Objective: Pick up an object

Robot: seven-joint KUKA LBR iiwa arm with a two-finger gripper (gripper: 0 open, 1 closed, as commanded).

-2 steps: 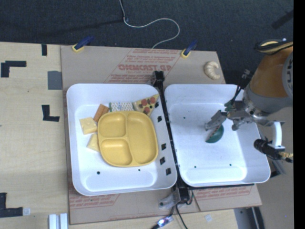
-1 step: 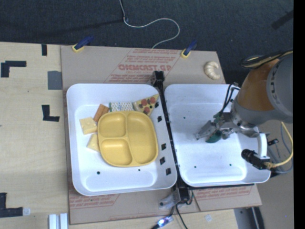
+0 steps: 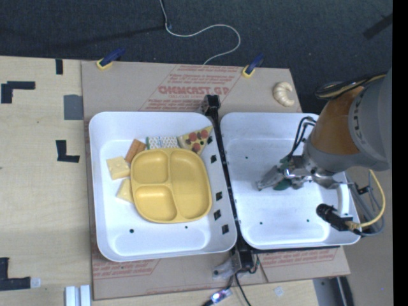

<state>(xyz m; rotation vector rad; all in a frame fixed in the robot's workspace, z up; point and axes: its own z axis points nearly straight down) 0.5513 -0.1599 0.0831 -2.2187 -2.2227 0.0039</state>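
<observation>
Camera view, seen from above at a slant. The surface point(image 3: 44, 171) carries a cardboard sheet point(image 3: 191, 88), and on it two shallow white bins sit side by side, touching along a dark centre join.

Left bin point(image 3: 105, 234): a yellow divided plate point(image 3: 171, 185) with three compartments lies near the middle. Against its upper-left edge are flat food-shaped pieces: a pale yellow square point(image 3: 118, 167), an orange-brown strip point(image 3: 134, 150) and a second pale wedge point(image 3: 124, 192) partly under the plate rim. Along the top edge of the plate lie a speckled strip point(image 3: 160, 143) and a pizza-slice piece point(image 3: 196, 138), the latter close to the centre join.

Right bin point(image 3: 255, 228): the arm point(image 3: 350, 129) enters from the right, grey with an orange band, and angles down into the bin. The tool point(image 3: 271, 182) is low over the bin floor in the middle of this bin, pointing left. A small green object point(image 3: 280, 183) shows at the fingertips; whether it is clamped between them cannot be told, and the finger spacing is not readable at this angle. A black cable connector point(image 3: 328, 214) hangs beside the wrist, over the bin's lower right corner.

Outside the bins, a pale rounded item point(image 3: 285, 94) rests on the cardboard above the right bin. A white cable point(image 3: 204, 34) loops across the dark floor at the top.
</observation>
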